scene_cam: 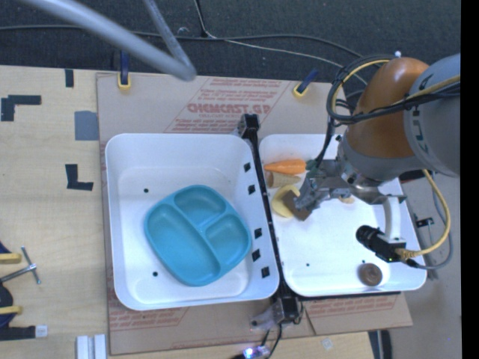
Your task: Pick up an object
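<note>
**Arm low over the right bin, claw beside the small items**

Wooden bench (45,223) under a cardboard sheet (224,107) that carries two white bins side by side. Left bin (123,170): one blue divided plate (196,234), lying flat. Right bin (337,268): a carrot (284,167) near the far wall, a pale yellow piece (283,203) just beside the divider (262,200), and a small brown round (370,274) near the front right corner, well apart from the others. The arm (397,118) enters from the right; its gripper (307,200) hangs low between the carrot and the yellow piece, with a dark shape at its tip. Whether that shape is a finger or an item cannot be told, nor how far the claw stands open, nor whether it has hold of anything.

Likely target, as a judgement: the yellow piece or the carrot, both close to the tip.

Risks from this pose:
- The yellow piece sits hard by the divider, so a finger may land on the wall or the piece's edge and push it aside instead of closing round it
- The carrot is round and tapered and may roll or squirt out of a two-finger pinch
- Two items so close together invite a closure that nudges both and grips neither
- The loose cable (438,223) beside the wrist could snag on a lift
</note>
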Tool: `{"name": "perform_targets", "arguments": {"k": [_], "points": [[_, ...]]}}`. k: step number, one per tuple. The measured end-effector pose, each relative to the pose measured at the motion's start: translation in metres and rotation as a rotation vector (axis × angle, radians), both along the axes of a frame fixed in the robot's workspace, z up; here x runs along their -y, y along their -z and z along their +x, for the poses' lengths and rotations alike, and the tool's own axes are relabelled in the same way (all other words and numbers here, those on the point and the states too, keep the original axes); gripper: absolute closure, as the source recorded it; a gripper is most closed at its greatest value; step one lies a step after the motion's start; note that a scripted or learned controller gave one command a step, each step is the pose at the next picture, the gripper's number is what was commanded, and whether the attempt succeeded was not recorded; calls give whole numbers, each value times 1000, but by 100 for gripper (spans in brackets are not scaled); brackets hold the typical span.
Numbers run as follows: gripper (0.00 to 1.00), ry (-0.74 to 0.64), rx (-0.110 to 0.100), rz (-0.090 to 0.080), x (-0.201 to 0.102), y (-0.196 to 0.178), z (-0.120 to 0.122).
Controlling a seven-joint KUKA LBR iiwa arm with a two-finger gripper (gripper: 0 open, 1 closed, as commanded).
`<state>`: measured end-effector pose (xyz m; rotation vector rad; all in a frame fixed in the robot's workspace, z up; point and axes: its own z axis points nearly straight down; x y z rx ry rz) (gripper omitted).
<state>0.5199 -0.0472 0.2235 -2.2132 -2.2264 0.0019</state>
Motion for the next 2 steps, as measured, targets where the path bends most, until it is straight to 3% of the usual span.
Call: {"name": "perform_targets", "arguments": {"k": [2], "points": [[100,-2,0,0,-115,15,17]]}}
